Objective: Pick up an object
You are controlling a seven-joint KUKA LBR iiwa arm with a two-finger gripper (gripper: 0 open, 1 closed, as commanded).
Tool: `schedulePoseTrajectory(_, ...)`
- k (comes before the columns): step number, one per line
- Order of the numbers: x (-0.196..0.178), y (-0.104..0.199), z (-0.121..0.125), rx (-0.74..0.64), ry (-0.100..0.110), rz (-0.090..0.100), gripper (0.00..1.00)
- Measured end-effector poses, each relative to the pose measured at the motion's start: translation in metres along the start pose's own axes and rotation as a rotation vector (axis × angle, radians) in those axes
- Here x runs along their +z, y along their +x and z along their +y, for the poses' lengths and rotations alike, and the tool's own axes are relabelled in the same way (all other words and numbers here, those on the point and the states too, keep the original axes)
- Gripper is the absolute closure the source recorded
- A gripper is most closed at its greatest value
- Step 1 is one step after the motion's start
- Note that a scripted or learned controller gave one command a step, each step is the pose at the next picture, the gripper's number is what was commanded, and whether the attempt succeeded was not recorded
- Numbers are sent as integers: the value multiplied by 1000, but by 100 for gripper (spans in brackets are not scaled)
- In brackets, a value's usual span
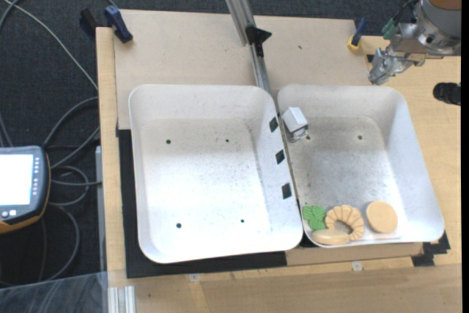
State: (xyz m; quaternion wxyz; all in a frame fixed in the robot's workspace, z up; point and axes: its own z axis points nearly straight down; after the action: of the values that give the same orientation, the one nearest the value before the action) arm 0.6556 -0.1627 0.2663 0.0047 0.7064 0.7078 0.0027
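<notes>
The objects lie in a row along the near wall of the right bin (410,157): a green leafy piece (314,215) at the near-left corner, a ridged tan croissant-like piece (344,218) just beside it, a pale oval piece (331,237) touching the croissant's near side, and a round tan disc (382,216) to the right; farther back, a small grey-white block (294,120) sits against the rim where the two bins meet; the left bin (146,179) stands alongside on the bench (183,48); farthest, the hand (381,70) hangs past the right bin's far rim, above the bench, with nothing seen in it; whether it is apart or together cannot be told; a blue clamp (117,22) grips the bench's far-left corner.
</notes>
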Motion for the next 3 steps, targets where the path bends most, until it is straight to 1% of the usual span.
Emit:
schedulePoseTrajectory(1, -23, 0, 1, 0, 5, 1, 100)
schedulePoseTrajectory(2, -24, 61, -5, -5, 12, 6, 100)
schedulePoseTrajectory(3, -5, 116, -11, -5, 15, 6, 100)
